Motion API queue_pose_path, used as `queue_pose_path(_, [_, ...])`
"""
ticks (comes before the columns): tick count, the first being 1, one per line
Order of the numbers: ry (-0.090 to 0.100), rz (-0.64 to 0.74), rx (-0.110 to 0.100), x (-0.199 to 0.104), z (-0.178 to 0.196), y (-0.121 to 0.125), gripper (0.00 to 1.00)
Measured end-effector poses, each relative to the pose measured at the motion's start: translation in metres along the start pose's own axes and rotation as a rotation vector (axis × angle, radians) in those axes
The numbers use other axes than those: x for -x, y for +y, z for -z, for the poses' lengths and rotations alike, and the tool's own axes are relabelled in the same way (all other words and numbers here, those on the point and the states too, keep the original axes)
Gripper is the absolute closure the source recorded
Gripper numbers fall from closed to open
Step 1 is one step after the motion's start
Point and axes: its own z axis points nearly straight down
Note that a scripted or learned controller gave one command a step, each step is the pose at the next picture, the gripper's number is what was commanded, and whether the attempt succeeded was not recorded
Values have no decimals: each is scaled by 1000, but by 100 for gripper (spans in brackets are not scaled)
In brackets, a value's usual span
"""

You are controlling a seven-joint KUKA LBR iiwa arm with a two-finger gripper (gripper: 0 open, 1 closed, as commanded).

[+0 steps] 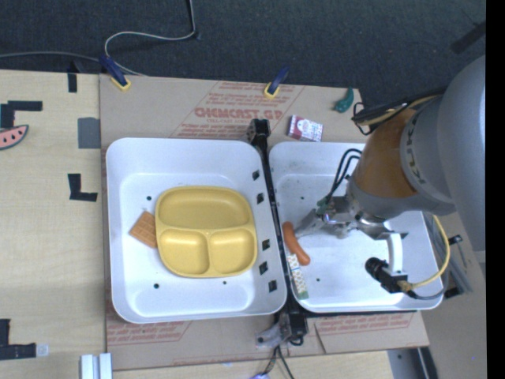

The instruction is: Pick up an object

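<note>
place: robotics lab | evidence: cardboard-lined bench [237, 109], clamps [276, 84], two white bins [130, 164], cables [150, 34]

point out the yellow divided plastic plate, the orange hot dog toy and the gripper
yellow divided plastic plate [207, 231], camera view, on its central ridge
orange hot dog toy [295, 244], camera view, mid-length of the sausage
gripper [316, 219], camera view, between its fingertips

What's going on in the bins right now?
The arm is reaching into the right bin, with its gripper low near the bin's left side, close to an orange sausage-shaped item and a small packet lying by the divider. Nothing can be seen between its fingers. The left bin holds a yellow divided tray lying partly over a brown card.
</note>
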Motion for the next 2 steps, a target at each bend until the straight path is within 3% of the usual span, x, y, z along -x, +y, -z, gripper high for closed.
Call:
queue_pose_path(1, [0,0,1,0,9,0,100])
queue_pose_path(2, [0,0,0,0,9,0,0])
